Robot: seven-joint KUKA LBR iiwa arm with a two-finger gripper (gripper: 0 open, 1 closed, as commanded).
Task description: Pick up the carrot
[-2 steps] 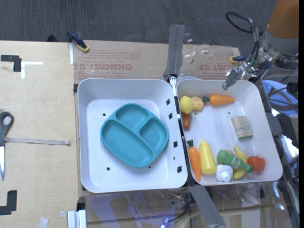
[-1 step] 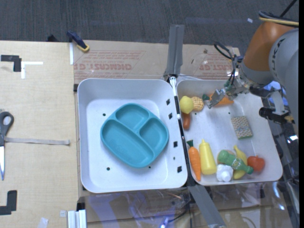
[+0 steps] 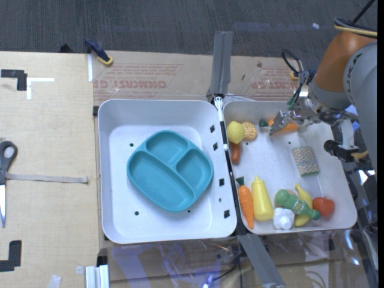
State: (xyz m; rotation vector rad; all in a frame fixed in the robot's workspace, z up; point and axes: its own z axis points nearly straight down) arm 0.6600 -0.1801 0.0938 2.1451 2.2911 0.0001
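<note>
The tool (image 3: 287, 122) sits up in the far right corner of the right bin (image 3: 336, 224), fingers pinched on a small orange piece (image 3: 285, 125) that I can't really make out. Grey arm (image 3: 354, 65) with the orange band comes in from the right.

The carrot (image 3: 246, 206) is nowhere near it: it's lying at the near left side of the same bin, right against the divider wall, green top pointing away, touching the yellow bottle (image 3: 261, 199) beside it. Further right along the near edge there's a pile: a green thing (image 3: 292, 201), a banana (image 3: 303, 198), something white (image 3: 283, 219) and a red tomato-ish thing (image 3: 323, 206). A patterned sponge-like block (image 3: 305, 160) lies mid-bin, and a corn cob (image 3: 243, 131) plus a brownish-red item (image 3: 235, 153) sit at the far left.

The left bin (image 3: 108, 179) has a blue divided plate (image 3: 170, 170) tilted in the middle.

The tabletop (image 3: 42, 161) is pale wood-look board on the left, with scissors (image 3: 5, 173) at its edge and some black tape marks. Behind the bins is a sheet of cardboard (image 3: 150, 77) with red printing, mirrored or upside down, too blurry for me to read properly. Beyond that is dark grey carpet floor (image 3: 150, 11). There's a blue and yellow clip (image 3: 99, 50) at the cardboard's far corner.
</note>
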